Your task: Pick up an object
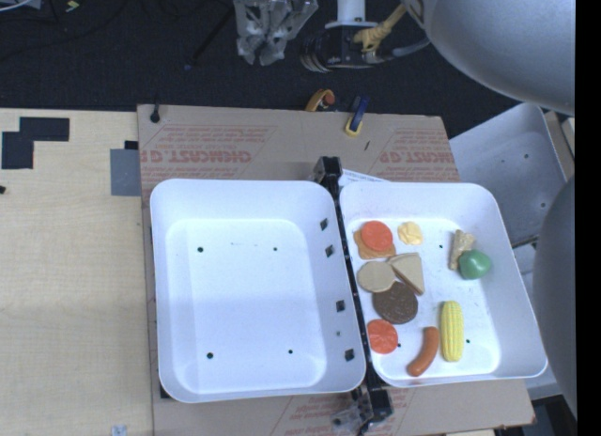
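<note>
The right bin (512, 237) holds several toy foods. Among them are a red tomato slice (377, 235), a yellow lump (409, 232), a green fruit (476, 265), bread slices (377, 277), a brown patty (395, 304), a corn cob (452, 331), a sausage (423, 352) and a red disc (382, 336). My gripper (272, 30) hangs at the top of the view, beyond the far edge of the bench and well away from both bins. Nothing is seen in it.
The left bin (169, 237) sits beside the right one, joined by a black clamp strip (343, 274). Both rest on a cardboard sheet (235, 147). A yellow-blue clip (355, 116) and an orange ring (320, 100) lie at the cardboard's far edge. The grey arm (498, 11) fills the upper right.
</note>
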Available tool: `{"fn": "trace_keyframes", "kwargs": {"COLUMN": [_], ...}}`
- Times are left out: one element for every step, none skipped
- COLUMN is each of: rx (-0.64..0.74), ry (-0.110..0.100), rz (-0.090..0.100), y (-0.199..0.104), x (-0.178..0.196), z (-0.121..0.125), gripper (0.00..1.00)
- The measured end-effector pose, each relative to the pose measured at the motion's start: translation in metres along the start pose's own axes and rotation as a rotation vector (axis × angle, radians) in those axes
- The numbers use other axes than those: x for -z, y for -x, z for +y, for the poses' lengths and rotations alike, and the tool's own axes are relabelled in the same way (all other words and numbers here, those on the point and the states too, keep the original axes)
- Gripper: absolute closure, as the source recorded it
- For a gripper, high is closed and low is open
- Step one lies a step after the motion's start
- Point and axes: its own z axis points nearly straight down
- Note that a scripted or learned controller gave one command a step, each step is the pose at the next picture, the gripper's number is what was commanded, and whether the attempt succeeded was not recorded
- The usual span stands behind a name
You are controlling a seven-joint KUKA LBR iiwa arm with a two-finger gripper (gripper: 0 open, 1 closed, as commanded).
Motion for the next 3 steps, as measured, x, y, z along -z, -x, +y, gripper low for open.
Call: {"fn": "trace_keyframes", "kwargs": {"rx": [-0.001,-0.006,-0.007], "ry": [-0.021,0.006,0.000], "rz": [-0.006,0.002,-0.001], "y": [-0.003,-0.003,0.014], "x": [-0.129,-0.037,-0.001], "z": [-0.090,-0.027,0.001], "gripper": [1.00,1.00,1.00]}}
